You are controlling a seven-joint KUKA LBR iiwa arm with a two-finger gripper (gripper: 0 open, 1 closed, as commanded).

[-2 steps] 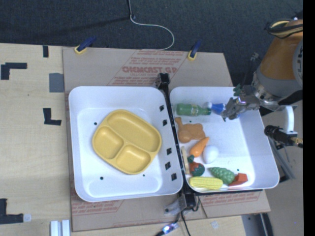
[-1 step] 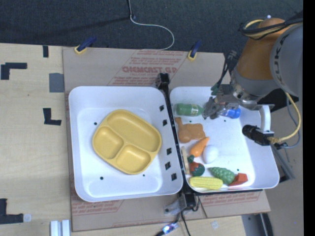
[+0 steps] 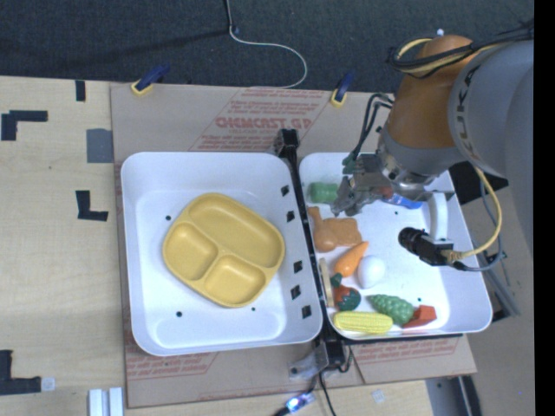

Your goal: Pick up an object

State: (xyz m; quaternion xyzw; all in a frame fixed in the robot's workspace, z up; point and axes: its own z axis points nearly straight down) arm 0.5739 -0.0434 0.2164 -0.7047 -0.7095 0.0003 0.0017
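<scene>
Right white bin [image 3: 473,306], contents: one green toy [image 3: 323,192] at the upper-left corner, long axis roughly left to right, its right end hidden under the gripper [image 3: 357,191]. Just below it lay a tan bear-shaped piece [image 3: 335,233], then an orange carrot [image 3: 351,257] set on a slant, thick end to the upper right, touching a white egg [image 3: 371,271]. Along the lower wall: a corn cob [image 3: 362,322] lying left to right, a bumpy green vegetable [image 3: 391,306], a red piece [image 3: 423,314] and a small red-and-green item [image 3: 346,298]. The grey arm [image 3: 486,102] reached in from the right. Whether the jaws stood wide or narrow could not be told; the green toy lay just at their left. Left white bin [image 3: 143,232]: one yellow divided tray [image 3: 224,248], tilted, three compartments. Both bins sat on cardboard [image 3: 251,120] over the tabletop [image 3: 52,258].
</scene>
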